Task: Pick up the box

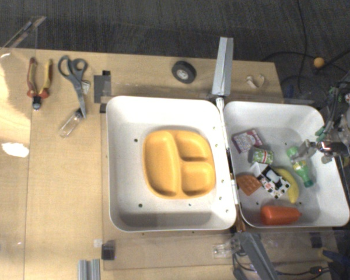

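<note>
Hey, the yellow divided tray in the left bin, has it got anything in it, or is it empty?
Empty. The yellow tray lies flat in the left bin, and all three of its compartments show bare yellow.

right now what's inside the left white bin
A yellow plastic tray with three compartments lies in the left white bin. The tray's compartments look bare. The bin floor beneath it is covered.

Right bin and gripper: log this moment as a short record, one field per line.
left bin: holds a yellow divided tray
right bin: box, banana, green bottle, carrot, small packets
gripper: over the right bin's right side, beside the green bottle
box status: lying in the bin, next to the banana, not held
bench: scissors, pliers, tape roll
</note>
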